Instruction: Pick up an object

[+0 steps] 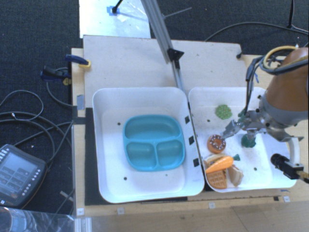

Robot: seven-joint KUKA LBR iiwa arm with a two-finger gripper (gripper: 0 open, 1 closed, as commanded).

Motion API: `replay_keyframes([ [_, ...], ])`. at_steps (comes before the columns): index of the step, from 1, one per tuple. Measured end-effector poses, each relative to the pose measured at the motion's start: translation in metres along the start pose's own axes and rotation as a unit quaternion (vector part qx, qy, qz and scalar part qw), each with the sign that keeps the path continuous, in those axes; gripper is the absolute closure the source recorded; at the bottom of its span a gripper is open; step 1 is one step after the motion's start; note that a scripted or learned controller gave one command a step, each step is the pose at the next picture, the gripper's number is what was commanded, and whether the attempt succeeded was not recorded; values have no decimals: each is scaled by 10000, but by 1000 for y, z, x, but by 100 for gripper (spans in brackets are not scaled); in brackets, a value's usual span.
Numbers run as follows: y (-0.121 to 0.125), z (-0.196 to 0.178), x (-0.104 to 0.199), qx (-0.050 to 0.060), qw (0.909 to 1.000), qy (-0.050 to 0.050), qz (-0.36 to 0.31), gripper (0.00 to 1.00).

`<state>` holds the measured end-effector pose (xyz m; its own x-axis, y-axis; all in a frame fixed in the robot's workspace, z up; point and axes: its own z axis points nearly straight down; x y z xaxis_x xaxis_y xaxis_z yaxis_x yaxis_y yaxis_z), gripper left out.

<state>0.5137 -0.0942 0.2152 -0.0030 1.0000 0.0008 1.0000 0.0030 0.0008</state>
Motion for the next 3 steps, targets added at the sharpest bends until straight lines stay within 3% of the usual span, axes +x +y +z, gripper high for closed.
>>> replay_keyframes([
  [1,0,0,0,-6,10000,-1,11,0],
  [3,5,110,-9,30,10000,3,14,0],
])
